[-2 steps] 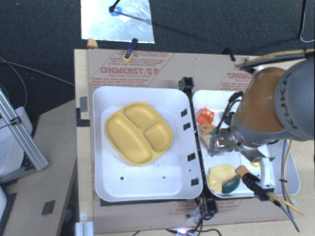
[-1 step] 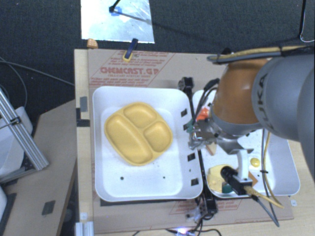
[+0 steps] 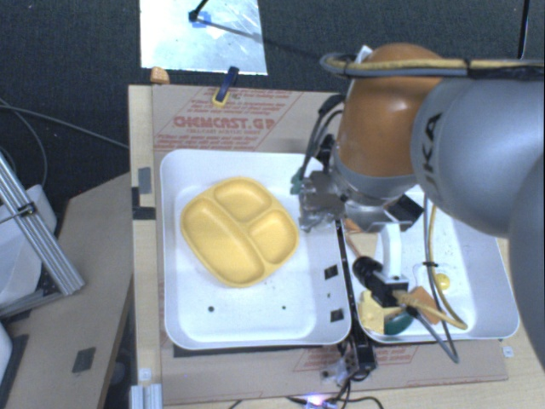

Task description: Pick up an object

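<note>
Pale wooden surface (image 3: 102,228) topped with a brown cardboard sheet (image 3: 281,113), dark carpet floor (image 3: 68,41) behind. A shiny foil-like square (image 3: 170,24) lies on the floor, and an aluminium rail (image 3: 38,237) leans at the left edge. Red print on the cardboard reads "CHEMCAST GP"; the smaller lines under it are too faint to read. A small blue-and-yellow item (image 3: 226,85) sits on the cardboard's far edge. Left bin (image 3: 255,322) is white smooth plastic with rounded corners, and the plate (image 3: 240,230) lies flat in its middle: yellow, matte, rounded, three compartments. Right bin (image 3: 485,305) is mostly covered by the arm (image 3: 485,152), a grey glossy shell with an orange band (image 3: 383,118) and dark letters cut off by the curve. End effector (image 3: 317,204) is metallic and sits over the seam between the bins, just right of the plate; can't tell its state from here. The right bin's near-left corner holds a pale dish (image 3: 375,318), a green piece (image 3: 398,322) and a tan piece (image 3: 421,298), bunched together.
</note>
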`<state>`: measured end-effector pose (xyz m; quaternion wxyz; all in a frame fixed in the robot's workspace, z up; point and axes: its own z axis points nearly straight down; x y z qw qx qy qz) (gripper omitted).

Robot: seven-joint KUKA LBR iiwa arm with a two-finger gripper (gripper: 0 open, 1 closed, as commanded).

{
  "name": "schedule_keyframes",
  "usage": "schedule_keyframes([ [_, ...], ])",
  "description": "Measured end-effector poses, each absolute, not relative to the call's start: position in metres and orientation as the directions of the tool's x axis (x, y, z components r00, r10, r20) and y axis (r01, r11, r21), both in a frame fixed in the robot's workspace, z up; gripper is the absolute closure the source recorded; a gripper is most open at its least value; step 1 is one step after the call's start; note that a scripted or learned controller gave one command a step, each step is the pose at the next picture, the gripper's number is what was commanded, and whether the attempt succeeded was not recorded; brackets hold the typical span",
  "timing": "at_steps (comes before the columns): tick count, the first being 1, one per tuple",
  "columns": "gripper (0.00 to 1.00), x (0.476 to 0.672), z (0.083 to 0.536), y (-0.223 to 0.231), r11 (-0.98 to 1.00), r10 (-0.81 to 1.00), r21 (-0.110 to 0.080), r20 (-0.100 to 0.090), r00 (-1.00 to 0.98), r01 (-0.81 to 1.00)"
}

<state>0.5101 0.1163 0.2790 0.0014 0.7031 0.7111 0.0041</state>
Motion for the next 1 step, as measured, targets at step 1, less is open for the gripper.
schedule_keyframes([
  [1, 1.00, 0.5097, 0.2869, 0.1120, 0.011, 1.000, 0.004, 0.001, -0.011, 1.000],
])
